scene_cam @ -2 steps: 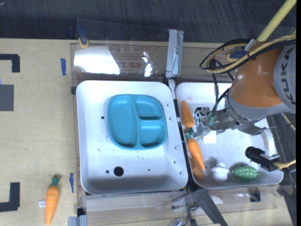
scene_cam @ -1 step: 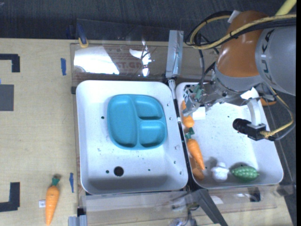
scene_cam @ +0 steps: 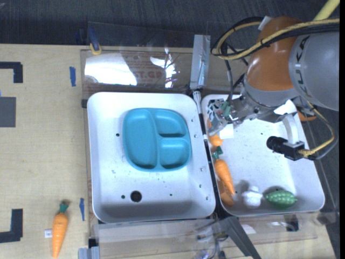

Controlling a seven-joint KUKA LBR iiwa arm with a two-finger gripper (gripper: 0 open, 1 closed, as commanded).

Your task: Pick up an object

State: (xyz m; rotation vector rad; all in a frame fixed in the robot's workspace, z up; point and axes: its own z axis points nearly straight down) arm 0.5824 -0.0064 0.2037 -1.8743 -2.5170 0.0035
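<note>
1. Gripper [scene_cam: 218, 124] low in right bin [scene_cam: 310, 179]; we can't tell its grasp state.
2. Carrot [scene_cam: 222, 176] lies just below the tips; we'd center over it, then descend and clamp.

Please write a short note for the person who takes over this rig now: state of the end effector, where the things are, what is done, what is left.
End effector: low in the right bin, at its far left corner; finger state cannot be told, nothing seen held.
Right bin: one carrot along the left wall, a white object and a green object near the front.
Left bin: a blue divided plate.
Another carrot lies on the bench, outside the bins.
Done: no object lifted yet.
Left: grasp one object and lift it.
</note>
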